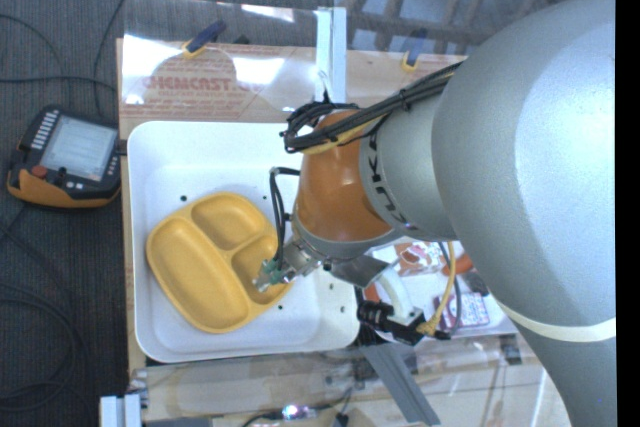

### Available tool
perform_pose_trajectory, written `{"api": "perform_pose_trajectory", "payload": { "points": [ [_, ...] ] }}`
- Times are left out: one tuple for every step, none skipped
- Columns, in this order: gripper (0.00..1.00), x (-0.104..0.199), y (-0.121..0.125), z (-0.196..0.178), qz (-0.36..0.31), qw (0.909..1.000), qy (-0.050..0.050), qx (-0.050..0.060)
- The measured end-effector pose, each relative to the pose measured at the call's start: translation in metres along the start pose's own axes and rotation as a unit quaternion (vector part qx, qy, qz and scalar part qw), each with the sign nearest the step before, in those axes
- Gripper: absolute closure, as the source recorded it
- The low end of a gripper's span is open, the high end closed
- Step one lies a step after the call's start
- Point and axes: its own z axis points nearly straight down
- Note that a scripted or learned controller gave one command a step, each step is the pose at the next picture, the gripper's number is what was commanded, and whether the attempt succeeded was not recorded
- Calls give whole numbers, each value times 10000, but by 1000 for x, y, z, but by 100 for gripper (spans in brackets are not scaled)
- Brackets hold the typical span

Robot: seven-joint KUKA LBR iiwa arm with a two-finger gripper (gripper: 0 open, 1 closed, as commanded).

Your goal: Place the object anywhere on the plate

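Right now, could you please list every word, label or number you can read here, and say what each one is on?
Red lettering on the clear sheet behind the bins: too washed out by glare to read.
Pendant screen: too small to read.
Printed packets in the right bin: print too blurred to read.

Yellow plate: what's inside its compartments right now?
The two compartments away from the arm look bare on the yellow plate. The gripper covers the near compartment's edge, so anything beneath is hidden.

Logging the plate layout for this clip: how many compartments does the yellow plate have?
3 on the yellow plate: a long one along its left side, one at top right, one at lower right under the gripper. The arm may hide part.
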Motion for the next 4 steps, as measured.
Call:
{"api": "perform_pose_trajectory", "payload": {
  "points": [
    [0, 0, 1, -1, 0, 10000, 2, -13],
    [0, 0, 1, -1, 0, 10000, 0, -16],
    [0, 0, 1, -1, 0, 10000, 0, -18],
    [0, 0, 1, -1, 1, 10000, -1, -19]
  ]
}}
